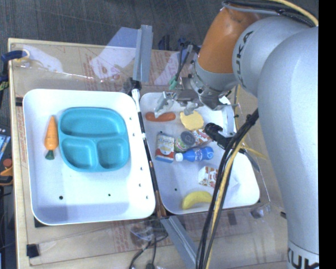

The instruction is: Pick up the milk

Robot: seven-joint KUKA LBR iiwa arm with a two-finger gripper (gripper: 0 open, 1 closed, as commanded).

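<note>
The milk [165, 147] is a small white carton with red and green print, lying on its side in the left-middle of the right bin [243, 192]. My gripper [168, 100] hangs over the far left corner of that bin, just above a red sausage [159, 116]. It is well behind the carton and apart from it. Nothing shows in its grasp. The grey arm with its orange band reaches in from the right and covers the bin's far right part.
Beside the milk lie a small can [186, 139], a blue bottle with a white cap [196, 154] and a yellow slice [191, 120]. A printed packet [208, 176] and a banana [197, 199] lie nearer the front. The left bin [84, 206] holds a blue divided tray [95, 137] and a carrot [51, 135].
</note>
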